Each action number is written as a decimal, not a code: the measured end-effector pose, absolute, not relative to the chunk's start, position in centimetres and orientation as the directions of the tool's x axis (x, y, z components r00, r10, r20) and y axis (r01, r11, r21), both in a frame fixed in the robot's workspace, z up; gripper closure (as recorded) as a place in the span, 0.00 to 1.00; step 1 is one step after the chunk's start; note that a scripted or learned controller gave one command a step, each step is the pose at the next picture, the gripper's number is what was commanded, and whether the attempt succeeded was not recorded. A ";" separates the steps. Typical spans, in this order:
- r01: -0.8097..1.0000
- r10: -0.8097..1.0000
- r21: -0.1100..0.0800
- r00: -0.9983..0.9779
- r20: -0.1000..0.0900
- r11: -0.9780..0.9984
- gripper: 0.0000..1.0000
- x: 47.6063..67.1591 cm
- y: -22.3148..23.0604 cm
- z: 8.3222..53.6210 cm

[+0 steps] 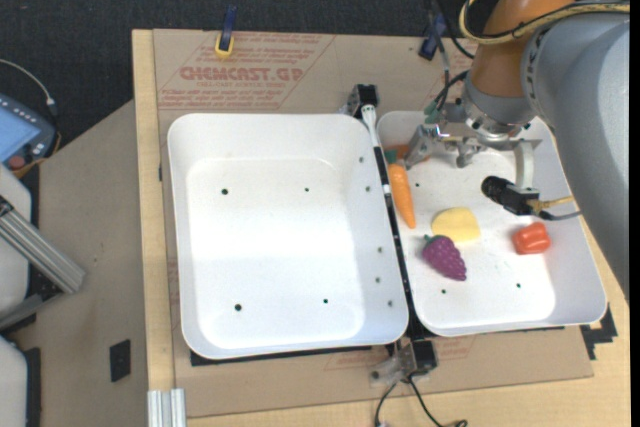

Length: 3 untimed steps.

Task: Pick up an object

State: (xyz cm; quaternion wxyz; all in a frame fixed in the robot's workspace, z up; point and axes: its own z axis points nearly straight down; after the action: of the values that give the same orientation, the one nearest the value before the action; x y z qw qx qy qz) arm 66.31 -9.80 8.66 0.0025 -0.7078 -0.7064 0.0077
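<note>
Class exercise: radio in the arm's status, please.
Claw over right bin, far end, holding nothing seen. Carrot, grapes, pepper lie loose. Nothing blocking.

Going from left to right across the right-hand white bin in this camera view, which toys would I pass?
Long orange plastic carrot → purple plastic bunch of grapes → small red-orange plastic pepper. The pale yellow plastic piece overlaps the grapes' span, so I left it out.

My desk was a brown cardboard-coloured sheet with red print along its far edge. Two shallow white bins sat on it side by side, touching along their inner rims: the left bin and the right bin. A small yellow and blue clamp gripped the far edge, and black clips stood where the bins met.
</note>
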 end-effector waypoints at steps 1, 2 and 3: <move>1.000 1.000 0.006 -0.005 0.000 0.005 0.00 66.0 -1.8 19.0; 1.000 1.000 0.005 -0.002 -0.001 0.002 1.00 66.0 -2.0 19.6; 1.000 1.000 -0.003 0.001 0.002 -0.001 1.00 59.4 -0.8 23.4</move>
State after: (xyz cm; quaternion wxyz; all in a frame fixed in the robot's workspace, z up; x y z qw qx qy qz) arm 59.39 -0.76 23.44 0.0019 -0.7073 -0.7069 0.0004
